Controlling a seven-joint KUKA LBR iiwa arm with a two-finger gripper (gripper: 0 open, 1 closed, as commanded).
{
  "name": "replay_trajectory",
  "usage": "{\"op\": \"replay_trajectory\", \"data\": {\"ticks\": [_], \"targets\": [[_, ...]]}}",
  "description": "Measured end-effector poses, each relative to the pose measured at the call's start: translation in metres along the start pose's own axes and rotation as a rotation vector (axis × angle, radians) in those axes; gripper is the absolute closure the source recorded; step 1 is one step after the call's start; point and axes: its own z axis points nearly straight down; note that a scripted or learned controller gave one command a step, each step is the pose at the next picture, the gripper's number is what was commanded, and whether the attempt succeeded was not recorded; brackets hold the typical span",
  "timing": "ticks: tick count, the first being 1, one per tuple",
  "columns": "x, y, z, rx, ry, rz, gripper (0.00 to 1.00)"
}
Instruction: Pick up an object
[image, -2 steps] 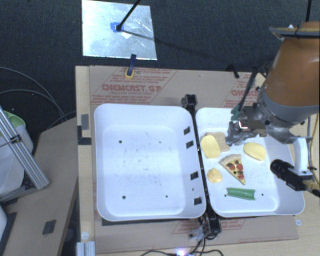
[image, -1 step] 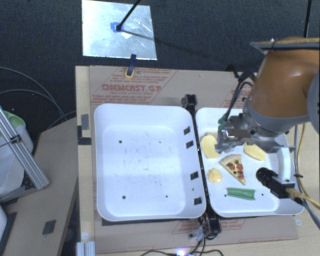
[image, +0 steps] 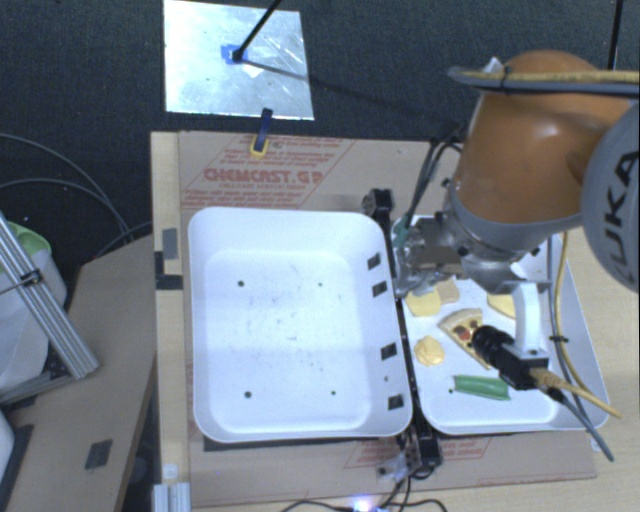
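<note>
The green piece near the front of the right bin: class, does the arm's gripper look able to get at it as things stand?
Probably yes. The green piece lies flat and apart from the yellow pieces, open from above. The black attachment beside it could crowd a descent.

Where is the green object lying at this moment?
The green object lies in the right bin, near its front edge, just below the pizza slice and the small yellow piece.

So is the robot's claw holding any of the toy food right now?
It cannot be told. The arm hangs over the right bin and hides the claw's tip. The pizza slice and green pod lie loose in the bin.
</note>
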Motion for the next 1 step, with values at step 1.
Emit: {"op": "replay_trajectory", "data": {"ticks": [1], "targets": [[0.0007, 0.0006, -0.0771, -0.005, 0.000, 0.004, 1.00]]}}
